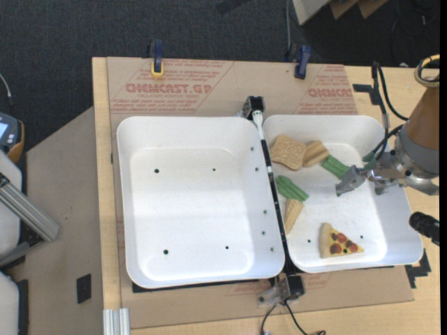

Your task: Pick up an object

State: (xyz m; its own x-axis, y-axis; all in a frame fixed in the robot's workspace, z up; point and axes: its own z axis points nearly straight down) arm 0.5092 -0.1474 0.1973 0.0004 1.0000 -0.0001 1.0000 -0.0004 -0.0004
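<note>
The right white bin holds several toy foods. A slice of bread lies at its far left beside a smaller tan piece. A green bean lies just right of them, and another green piece sits by the divider above a tan wedge. A pizza slice rests near the front. My gripper hangs low over the bin's right middle, just right of the green bean and above the pizza slice. Nothing is seen held in it.
The left white bin sits beside the right one, their rims meeting at the middle. The grey arm with its orange band comes in from the right over the bin's edge. Clamps hold the board at the back.
</note>
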